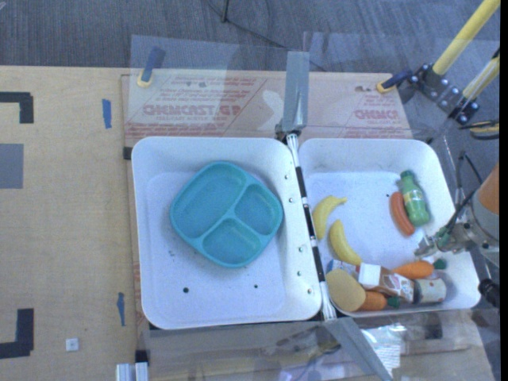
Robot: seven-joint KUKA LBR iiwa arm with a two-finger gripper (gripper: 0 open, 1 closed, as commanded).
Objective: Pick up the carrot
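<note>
Nearest the camera, a small bottle with a white label (397, 282) lies at the front of the right white plastic bin (369, 159). The little orange carrot with a green tip (416, 269) lies just behind the bottle, not lifted yet. The metal pincer (439, 241) hangs just above the carrot. I cannot tell its grip.

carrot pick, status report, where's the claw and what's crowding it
Claw low at right bin's right edge, nothing seen between fingers. Carrot just below it, on bin floor. Bottle lies against carrot's lower side.
</note>
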